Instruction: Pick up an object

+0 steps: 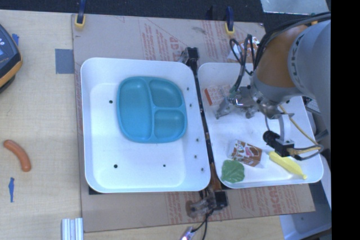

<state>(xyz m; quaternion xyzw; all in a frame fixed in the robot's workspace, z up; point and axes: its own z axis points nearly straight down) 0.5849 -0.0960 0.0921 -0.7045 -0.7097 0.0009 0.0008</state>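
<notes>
My gripper (pixel 235 107) hangs low over the right bin (pixel 216 73), near its middle, under the grey arm with the orange band (pixel 275 62). Its metal fingers spread apart and hold nothing. Just left of it lies a small orange-and-white packet (pixel 212 94). In front of it lie a brown-and-white snack packet (pixel 246 152), a green leafy toy (pixel 233 171) and a yellow banana-like piece (pixel 288 165) at the bin's front right.
The left bin (pixel 90 121) holds a blue divided plate (pixel 152 109). An orange sausage toy (pixel 18 154) lies on the bench at the far left. A black and yellow device (pixel 7 60) sits at the left edge. Cables (pixel 292 146) trail by the arm.
</notes>
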